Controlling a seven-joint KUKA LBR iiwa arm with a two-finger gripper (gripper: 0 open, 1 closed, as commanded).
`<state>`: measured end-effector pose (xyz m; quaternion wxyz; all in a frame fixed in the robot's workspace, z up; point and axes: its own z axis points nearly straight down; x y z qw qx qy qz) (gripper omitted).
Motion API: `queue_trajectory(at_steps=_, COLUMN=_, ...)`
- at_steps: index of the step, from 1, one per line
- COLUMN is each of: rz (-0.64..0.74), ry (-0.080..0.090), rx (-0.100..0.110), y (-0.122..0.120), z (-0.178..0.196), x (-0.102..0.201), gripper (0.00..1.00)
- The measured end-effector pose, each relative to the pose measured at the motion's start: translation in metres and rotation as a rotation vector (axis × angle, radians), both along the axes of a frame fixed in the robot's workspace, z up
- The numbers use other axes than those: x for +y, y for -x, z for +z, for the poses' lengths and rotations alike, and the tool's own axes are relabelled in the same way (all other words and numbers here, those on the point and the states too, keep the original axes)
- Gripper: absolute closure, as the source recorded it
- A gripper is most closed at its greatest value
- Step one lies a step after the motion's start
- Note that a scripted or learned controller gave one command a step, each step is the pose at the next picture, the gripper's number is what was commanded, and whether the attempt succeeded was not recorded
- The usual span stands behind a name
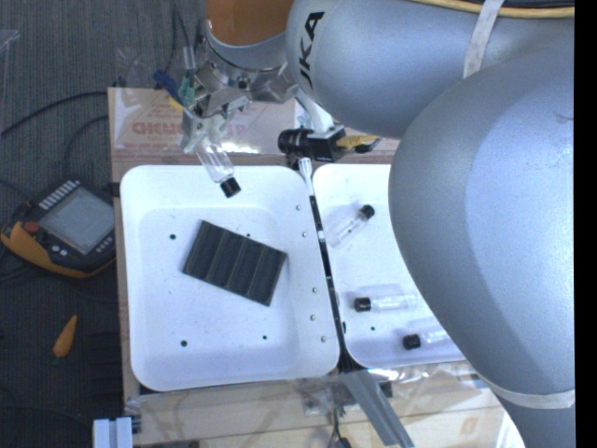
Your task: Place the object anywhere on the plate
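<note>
Gripper [207, 129] | fingers pinching clear vial [218, 166] above left bin [140, 250] | vial not yet on ridged black plate [234, 262] | placement remains.

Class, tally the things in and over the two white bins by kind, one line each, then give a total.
Clear vials with black caps: 4
Dark ribbed plate: 1
Total: 5

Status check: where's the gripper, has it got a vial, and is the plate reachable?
Gripper above left bin's far edge, shut on clear vial, black cap down. Dark ribbed plate sits below it. Nothing between them.
</note>
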<state>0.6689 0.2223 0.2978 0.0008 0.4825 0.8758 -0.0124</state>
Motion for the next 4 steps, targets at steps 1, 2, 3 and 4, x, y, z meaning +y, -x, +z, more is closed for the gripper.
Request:
queue_trajectory(at_steps=1, rz=0.0, ry=0.004, rx=0.001, y=0.0, z=0.007, x=0.0, gripper=1.0)
queue_trajectory(at_steps=2, rz=0.0, ry=0.008, rx=0.003, y=-0.001, z=0.014, x=0.0, gripper=1.0)
queue_trajectory(at_steps=3, rz=0.322, ry=-0.023, rx=-0.004, y=0.049, z=-0.002, x=0.004, gripper=1.0)
queue_trajectory(at_steps=4, rz=0.628, ry=-0.025, rx=-0.002, y=0.009, z=-0.041, x=0.008, gripper=1.0)
